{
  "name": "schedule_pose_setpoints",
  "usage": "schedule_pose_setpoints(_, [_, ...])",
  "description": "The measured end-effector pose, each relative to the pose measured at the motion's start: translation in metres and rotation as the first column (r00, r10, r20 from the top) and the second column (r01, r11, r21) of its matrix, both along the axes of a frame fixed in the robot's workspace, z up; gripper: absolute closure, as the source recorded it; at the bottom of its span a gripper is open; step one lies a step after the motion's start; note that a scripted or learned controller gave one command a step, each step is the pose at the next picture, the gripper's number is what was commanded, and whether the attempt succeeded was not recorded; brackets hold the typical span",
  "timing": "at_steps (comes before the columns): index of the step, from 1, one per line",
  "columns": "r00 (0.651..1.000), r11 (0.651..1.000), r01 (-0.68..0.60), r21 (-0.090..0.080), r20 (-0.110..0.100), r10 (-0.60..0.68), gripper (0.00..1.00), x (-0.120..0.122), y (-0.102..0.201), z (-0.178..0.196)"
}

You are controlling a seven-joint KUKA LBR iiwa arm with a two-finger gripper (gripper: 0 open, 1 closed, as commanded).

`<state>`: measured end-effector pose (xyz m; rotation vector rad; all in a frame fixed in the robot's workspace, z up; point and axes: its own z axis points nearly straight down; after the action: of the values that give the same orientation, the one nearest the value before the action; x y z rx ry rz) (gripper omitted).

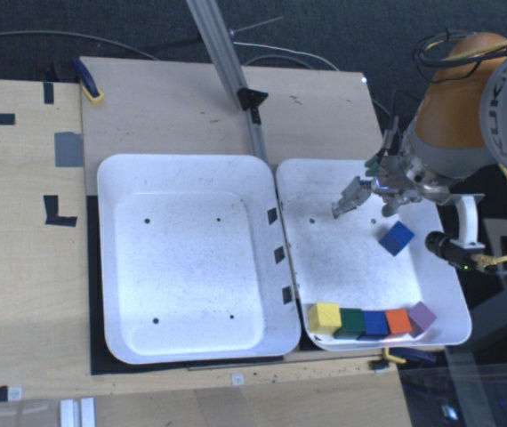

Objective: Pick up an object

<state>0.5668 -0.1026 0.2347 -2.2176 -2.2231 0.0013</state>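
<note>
Wooden bench (173, 105) bears two white bins; left bin (120, 185) bare, right bin (325, 256) holds blocks; gripper (353, 198) hangs over right bin's upper part, nothing between fingers, whether apart or together cannot tell; blue block (398, 237) lies loose just beside, below-right; yellow block (325, 317), green, blue, orange, purple packed in row along near wall; risk: descent offset from loose block, closing on air or nudging it aside.

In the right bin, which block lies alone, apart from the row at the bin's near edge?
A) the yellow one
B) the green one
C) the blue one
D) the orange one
C: the blue block lies by itself mid-bin, while the row of blocks sits along the near edge.
</note>
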Motion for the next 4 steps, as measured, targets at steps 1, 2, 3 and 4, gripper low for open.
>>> schedule_pose_setpoints(1, [1.000, 1.000, 0.006, -0.004, 0.003, -0.006, 0.00, 0.019, -0.076, 0.003])
schedule_pose_setpoints(2, [1.000, 1.000, -0.006, 0.002, 0.003, 0.006, 0.00, -0.002, -0.003, 0.037])
schedule_pose_setpoints(3, [1.000, 1.000, 0.000, -0.002, 0.003, 0.000, 0.00, 0.049, -0.018, 0.024])
schedule_pose_setpoints(4, [1.000, 1.000, 0.001, -0.002, 0.001, -0.001, 0.00, 0.047, -0.018, 0.024])
